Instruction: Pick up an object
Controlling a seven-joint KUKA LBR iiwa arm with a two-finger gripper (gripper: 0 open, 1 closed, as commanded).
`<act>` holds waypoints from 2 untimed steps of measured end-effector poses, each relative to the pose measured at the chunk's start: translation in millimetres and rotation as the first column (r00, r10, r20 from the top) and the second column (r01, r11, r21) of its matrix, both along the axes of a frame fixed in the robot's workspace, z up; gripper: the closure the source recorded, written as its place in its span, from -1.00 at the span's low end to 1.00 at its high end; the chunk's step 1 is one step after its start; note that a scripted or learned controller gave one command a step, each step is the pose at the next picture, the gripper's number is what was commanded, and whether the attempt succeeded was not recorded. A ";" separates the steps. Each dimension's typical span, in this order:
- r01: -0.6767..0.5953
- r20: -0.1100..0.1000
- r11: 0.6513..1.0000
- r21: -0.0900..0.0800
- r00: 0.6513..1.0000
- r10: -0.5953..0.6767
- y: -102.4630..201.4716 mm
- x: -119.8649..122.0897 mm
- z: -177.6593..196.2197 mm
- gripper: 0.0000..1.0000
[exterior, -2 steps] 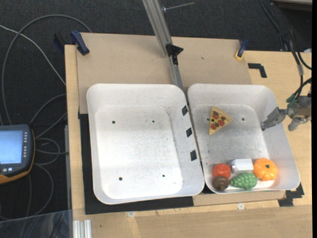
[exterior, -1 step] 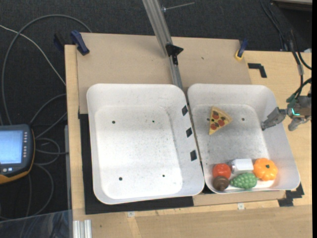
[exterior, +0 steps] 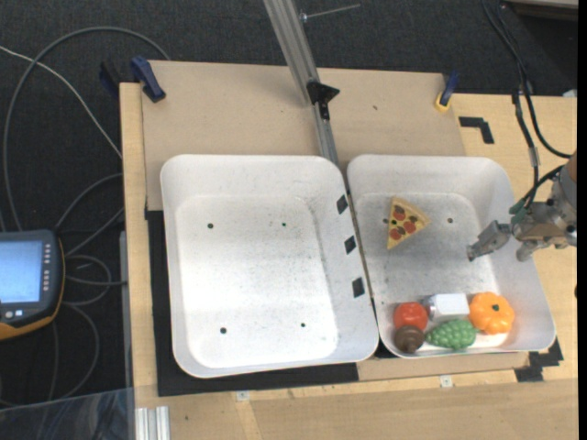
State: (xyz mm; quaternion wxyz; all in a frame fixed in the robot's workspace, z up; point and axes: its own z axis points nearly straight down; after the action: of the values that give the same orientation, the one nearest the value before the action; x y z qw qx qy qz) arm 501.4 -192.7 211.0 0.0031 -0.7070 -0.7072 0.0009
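The pincer (exterior: pixel 503 241) hung at the right side of the right bin (exterior: pixel 468 168), its two grey fingers splayed apart with nothing between them; one finger (exterior: pixel 486 239) reached out over the bin floor, the other sat close to the bin's right wall. No target was named, so any of the bin's contents would have done. The pizza slice (exterior: pixel 404 222) lay alone on the open floor to the left of the pincer, near but apart from it. The rest were bunched along the near wall: a red tomato (exterior: pixel 412 314), a brown piece (exterior: pixel 409 338) touching it, a green bumpy vegetable (exterior: pixel 450 335), a small white block (exterior: pixel 449 304) and an orange pumpkin (exterior: pixel 492 312). The left bin (exterior: pixel 248 264) held nothing to pick. The risks looked plain enough. The slice seemed flat, so fingers coming down on it might well have closed above it or pushed it sliding across the floor. In the bunch, a finger would likely have landed on a neighbour, wedged two pieces together, or knocked a round one rolling aside. So close to the wall, a descent might also have caught the bin's rim.
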 end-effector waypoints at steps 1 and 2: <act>-0.001 -0.001 1.000 0.001 1.000 0.001 9.8 1.0 -47.7 -1.00; 0.000 -0.003 1.000 0.001 1.000 0.000 9.5 -3.9 -110.7 -1.00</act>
State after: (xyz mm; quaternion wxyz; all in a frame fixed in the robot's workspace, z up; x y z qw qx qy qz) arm 497.5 -183.2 100.3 0.0043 -0.7071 -0.7071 0.0015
